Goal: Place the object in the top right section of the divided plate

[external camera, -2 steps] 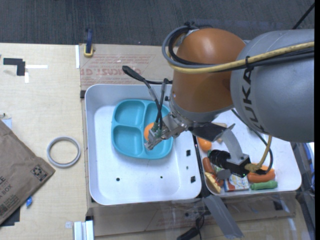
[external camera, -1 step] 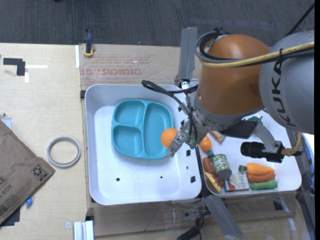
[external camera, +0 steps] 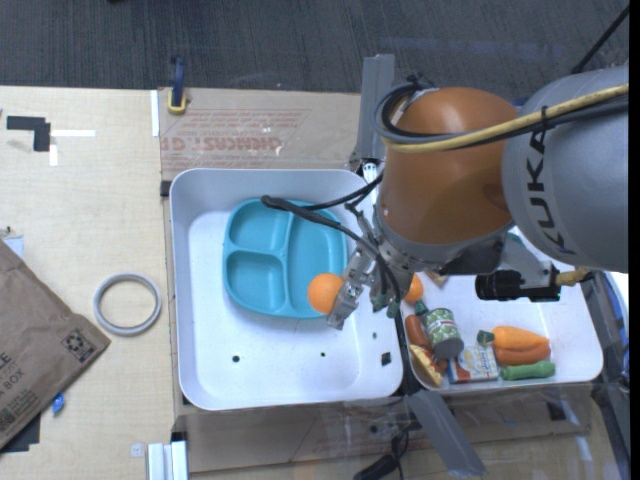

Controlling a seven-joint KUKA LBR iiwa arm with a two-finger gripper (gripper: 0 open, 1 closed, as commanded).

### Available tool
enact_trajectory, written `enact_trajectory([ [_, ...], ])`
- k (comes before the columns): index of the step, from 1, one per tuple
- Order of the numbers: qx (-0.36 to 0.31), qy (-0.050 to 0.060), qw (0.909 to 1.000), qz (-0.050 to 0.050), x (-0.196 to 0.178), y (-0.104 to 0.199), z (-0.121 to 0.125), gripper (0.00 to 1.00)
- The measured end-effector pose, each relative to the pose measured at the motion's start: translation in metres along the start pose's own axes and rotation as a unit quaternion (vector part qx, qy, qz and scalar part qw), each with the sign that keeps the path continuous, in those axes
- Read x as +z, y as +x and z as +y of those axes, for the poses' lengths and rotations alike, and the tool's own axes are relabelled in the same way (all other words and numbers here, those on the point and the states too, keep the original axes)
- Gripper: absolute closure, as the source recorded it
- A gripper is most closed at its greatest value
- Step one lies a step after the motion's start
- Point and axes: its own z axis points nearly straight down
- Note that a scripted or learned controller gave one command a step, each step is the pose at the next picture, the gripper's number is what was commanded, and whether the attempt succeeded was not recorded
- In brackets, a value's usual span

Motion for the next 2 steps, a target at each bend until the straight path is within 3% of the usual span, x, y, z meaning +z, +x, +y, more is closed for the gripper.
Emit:
enact_trajectory([
  [1, -0.177, -0.001, 0.9841, -0.001, 0.000, -0.016, 0.039, 1.00],
  [2, -0.316, -0.001, 0.9489, -0.002, -0.041, 0.019, 0.040, 1.00],
])
